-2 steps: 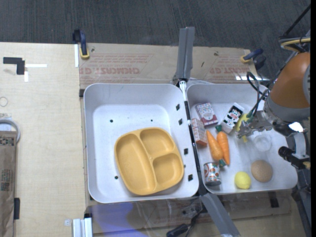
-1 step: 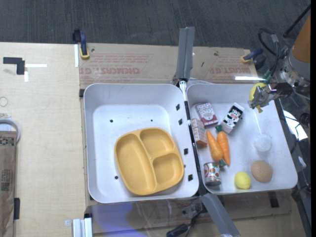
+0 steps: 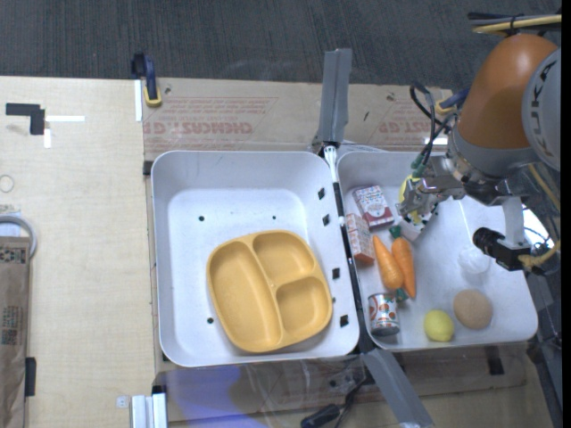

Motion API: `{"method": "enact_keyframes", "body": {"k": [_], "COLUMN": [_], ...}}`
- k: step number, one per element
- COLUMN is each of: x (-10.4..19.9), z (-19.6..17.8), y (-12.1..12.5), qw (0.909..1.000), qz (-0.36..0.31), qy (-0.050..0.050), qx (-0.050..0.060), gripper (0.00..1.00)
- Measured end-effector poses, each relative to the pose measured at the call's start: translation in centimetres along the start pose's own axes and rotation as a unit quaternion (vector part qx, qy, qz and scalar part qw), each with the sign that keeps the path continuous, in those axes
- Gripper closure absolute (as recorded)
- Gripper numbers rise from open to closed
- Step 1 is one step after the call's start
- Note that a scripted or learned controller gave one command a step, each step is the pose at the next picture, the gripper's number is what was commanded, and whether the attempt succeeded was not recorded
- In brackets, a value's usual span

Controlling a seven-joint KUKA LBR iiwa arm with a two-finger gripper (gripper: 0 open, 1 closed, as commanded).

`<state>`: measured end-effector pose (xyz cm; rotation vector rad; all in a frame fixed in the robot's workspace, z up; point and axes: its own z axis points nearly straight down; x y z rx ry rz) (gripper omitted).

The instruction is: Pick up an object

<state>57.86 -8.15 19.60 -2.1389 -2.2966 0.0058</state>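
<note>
1. The bench (image 3: 71, 266) is pale wood-grain board, with a brown cardboard sheet (image 3: 232, 114) printed in red lying along its far side and dark carpet (image 3: 223, 16) beyond.
2. Two shallow white plastic bins sit side by side, split by a grey divider (image 3: 336, 87).
3. The left bin (image 3: 178, 203) holds a mustard-yellow plate (image 3: 268, 288) with three compartments, smooth and rounded at the corners.
4. The right bin (image 3: 508, 328) holds two orange carrots (image 3: 395, 264) lying together, a small red-and-white carton (image 3: 372, 206) just behind them, a metal can (image 3: 384, 315) on its side, a yellow lemon (image 3: 438, 325) and a round tan ball (image 3: 473, 309).
5. The grey arm with its glossy orange band (image 3: 508, 87) reaches in from the right.
6. The gripper (image 3: 416, 210) hangs over the right bin's far end, just beside the carton; I cannot tell how its jaws stand.
</note>
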Motion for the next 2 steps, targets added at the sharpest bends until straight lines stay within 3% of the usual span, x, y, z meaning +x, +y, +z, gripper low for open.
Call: {"method": "enact_keyframes", "body": {"k": [1,2], "x": [-0.76,-0.83], "z": [-2.7,-3.55], "y": [2.87,2.9], "qw": [0.9939,0.9939], "qz": [-0.11,-0.11], "qy": [-0.001,-0.001], "qx": [-0.002,-0.002], "gripper": [1.0,1.0]}}
